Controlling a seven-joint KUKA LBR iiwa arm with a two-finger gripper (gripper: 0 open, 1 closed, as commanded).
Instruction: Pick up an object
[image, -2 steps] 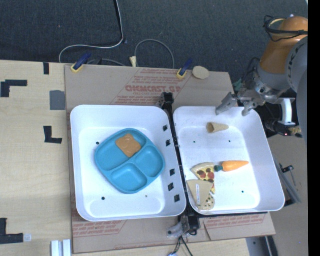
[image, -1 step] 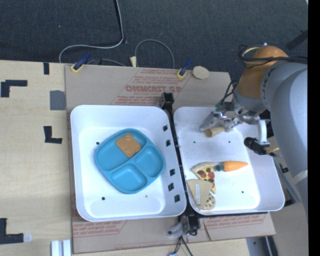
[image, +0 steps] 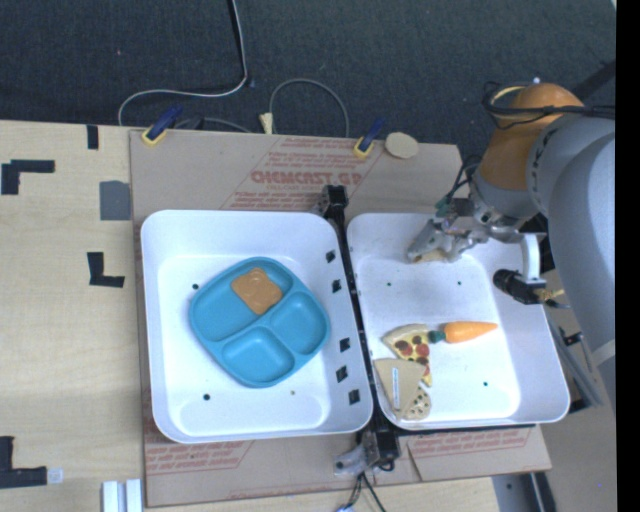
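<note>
Gripper (image: 437, 245) low in the right bin (image: 400, 225), grip state unclear; carrot (image: 468, 332) lies toward five o'clock, so best center squarely over it.

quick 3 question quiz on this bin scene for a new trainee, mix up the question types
1. True or false: the blue divided plate sits in the right bin.
2. What lies in the plate's top compartment?
   A. the toy carrot
   B. a tan flat piece
   C. the pizza slice
3. Over which bin is the gripper?

Key:
1. False, it sits in the left bin.
2. B.
3. The right bin, near its upper edge.
</note>
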